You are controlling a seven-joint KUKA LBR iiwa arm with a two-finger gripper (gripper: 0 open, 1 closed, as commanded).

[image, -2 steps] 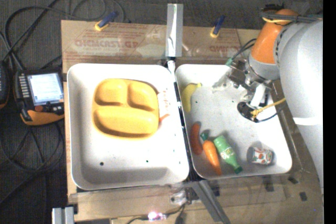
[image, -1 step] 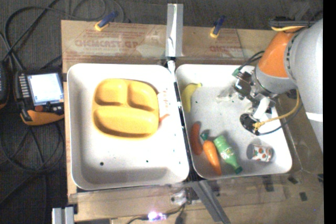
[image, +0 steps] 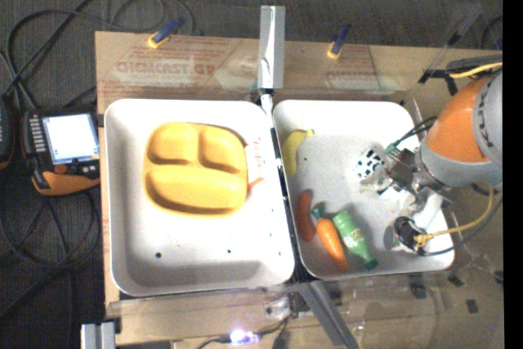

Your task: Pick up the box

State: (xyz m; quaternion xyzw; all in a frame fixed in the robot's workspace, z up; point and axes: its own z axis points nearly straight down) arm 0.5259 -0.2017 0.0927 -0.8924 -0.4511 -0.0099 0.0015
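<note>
The box point(image: 367, 165) is small and white with black spots. It lies in the right bin point(image: 343, 123), right of the bin's middle. My gripper point(image: 391, 173) hangs low over the bin just right of the box, close to or touching its right side. The grey wrist and orange band point(image: 458, 135) reach in from the right above it and hide the gripper's tip. The box rests on the bin floor.
A yellow banana point(image: 292, 149) lies at the right bin's left wall. A red sausage point(image: 305, 215), an orange carrot point(image: 329, 241) and a green bottle point(image: 354, 238) lie at the front. A yellow divided plate point(image: 196, 167) sits in the left bin point(image: 131, 257).
</note>
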